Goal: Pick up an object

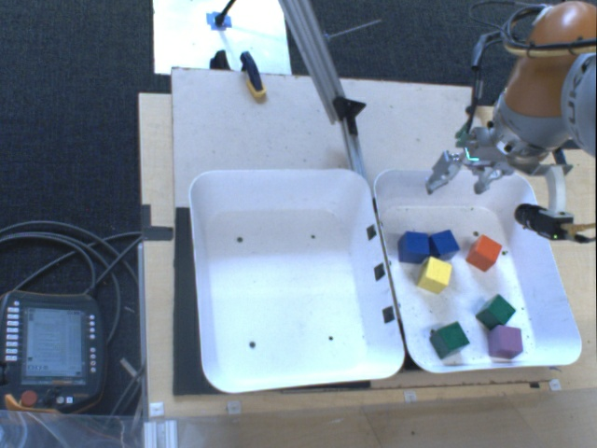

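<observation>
On the tabletop (280,119) the right bin (550,278) holds seven cubes. The hand (462,171) hangs over its far rim, fingers spread wide, empty; the two blue cubes (428,245) lie nearest, just below it toward the camera.

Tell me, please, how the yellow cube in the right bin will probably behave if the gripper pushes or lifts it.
The yellow cube has flat faces, so it should slide rather than roll. It looks rigid, probably keeping its shape in a pinch. It sits close beside a blue cube, so a push may move that too. The gripper appears open above the right bin.
</observation>
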`<state>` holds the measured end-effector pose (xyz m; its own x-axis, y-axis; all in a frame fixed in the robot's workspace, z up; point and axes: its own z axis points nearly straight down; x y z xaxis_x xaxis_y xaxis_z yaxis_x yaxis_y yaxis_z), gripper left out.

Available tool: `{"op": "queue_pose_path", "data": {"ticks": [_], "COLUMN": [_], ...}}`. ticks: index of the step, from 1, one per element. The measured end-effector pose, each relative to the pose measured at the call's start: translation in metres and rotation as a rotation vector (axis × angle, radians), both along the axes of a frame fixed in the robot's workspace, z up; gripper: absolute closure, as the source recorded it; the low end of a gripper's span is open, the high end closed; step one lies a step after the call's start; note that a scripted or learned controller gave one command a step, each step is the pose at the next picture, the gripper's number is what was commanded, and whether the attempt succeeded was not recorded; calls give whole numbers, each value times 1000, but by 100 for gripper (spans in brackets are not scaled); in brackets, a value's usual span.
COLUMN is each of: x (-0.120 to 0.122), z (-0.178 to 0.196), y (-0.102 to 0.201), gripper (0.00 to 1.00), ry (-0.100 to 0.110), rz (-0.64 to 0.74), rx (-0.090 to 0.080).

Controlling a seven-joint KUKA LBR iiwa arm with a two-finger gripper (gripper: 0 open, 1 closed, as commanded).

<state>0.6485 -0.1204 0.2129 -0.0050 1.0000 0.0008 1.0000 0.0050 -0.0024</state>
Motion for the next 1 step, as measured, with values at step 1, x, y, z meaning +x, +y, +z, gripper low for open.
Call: {"op": "queue_pose_path", "data": {"ticks": [1], "x": [1], "z": [3], "y": [0], "gripper": [0], "ry": [-4], "rz": [1], "rx": [-1]}}
